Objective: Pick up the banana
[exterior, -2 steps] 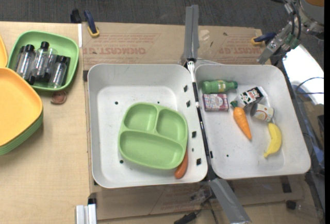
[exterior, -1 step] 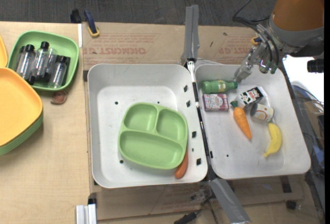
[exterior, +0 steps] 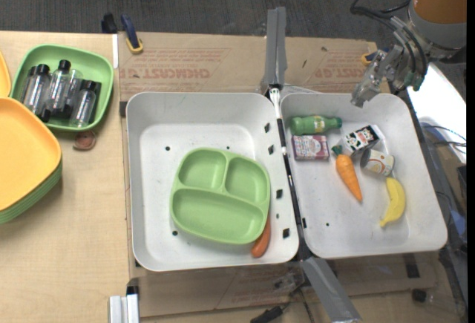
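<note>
Camera view, from above at a slant: robot arm w/ orange band enters at upper right. Its jaws (exterior: 365, 93) hang over the top edge of the right bin (exterior: 326, 236); can't tell if they're spread or pressed together, nothing visible between them. The banana (exterior: 394, 202) lies well below the jaws, slightly to the right, near the bin's right wall. Between jaws and banana: a small carton (exterior: 362, 138) and a cup (exterior: 379, 163). Below-left of the jaws: a carrot (exterior: 348, 175), green bottle (exterior: 315, 123), pink packet (exterior: 310, 147). Far left of the jaws, the left bin (exterior: 148, 165) holds a green divided plate (exterior: 220, 197).
</note>
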